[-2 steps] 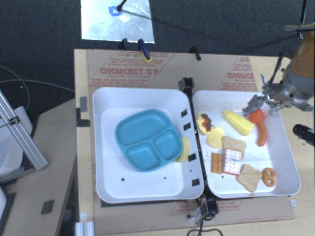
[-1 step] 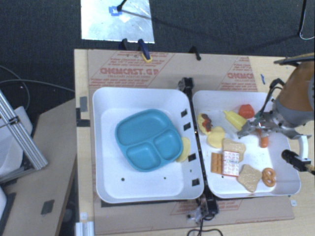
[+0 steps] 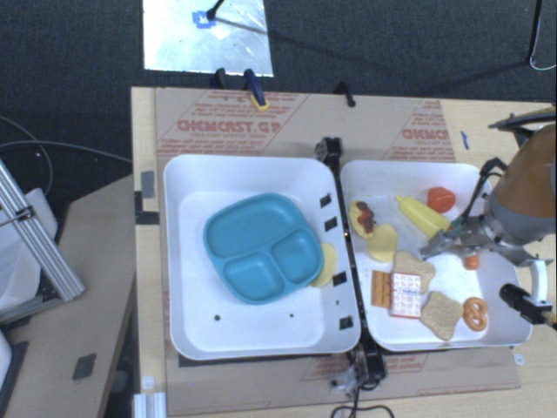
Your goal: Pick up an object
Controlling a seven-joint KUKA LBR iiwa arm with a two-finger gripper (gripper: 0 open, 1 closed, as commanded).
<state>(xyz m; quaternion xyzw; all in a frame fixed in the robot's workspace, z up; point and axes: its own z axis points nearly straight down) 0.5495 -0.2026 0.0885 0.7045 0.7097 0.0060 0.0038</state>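
Note:
The right bin holds several toy foods. A red tomato and a yellow banana-like piece lie toward the back, with a hot dog and a pale yellow round piece to their left. A bread slice, an orange cracker, a red-and-white checked square, another bread slice and a pretzel lie toward the front. My gripper is low over the bin's middle right, beside the banana piece and above the bread. A small orange piece lies just below it.
A blue divided plate fills the middle of the left bin, with a yellow piece tucked at its right edge. The divider wall between the bins carries black clips. The arm's orange band looms over the right bin's right rim.

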